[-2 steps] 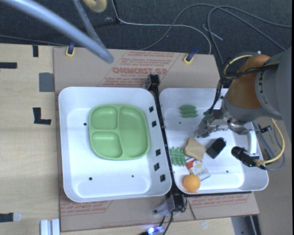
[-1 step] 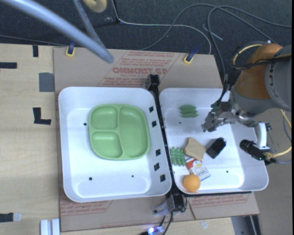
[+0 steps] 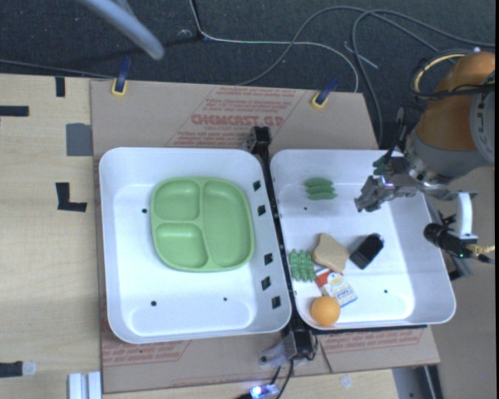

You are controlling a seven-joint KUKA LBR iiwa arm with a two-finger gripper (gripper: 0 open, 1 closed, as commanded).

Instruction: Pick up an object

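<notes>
The right bin (image 3: 416,302) holds several small objects. A green pea pod (image 3: 319,189) lies near its back, a tan bread slice (image 3: 331,252) and a black block (image 3: 366,251) sit mid-bin. A green ridged piece (image 3: 301,265), a red and white carton (image 3: 337,288) and an orange (image 3: 324,310) lie toward the front left. My gripper (image 3: 373,198) hangs over the bin's back right part, above the bare floor right of the pea pod and behind the black block. Nothing shows between its fingers.
The left bin (image 3: 125,223) holds a green divided plate (image 3: 203,224). Black clips run along the seam between the bins (image 3: 270,223). Cables lie on the dark floor behind the bench, and a grey pole (image 3: 108,7) crosses the top left.
</notes>
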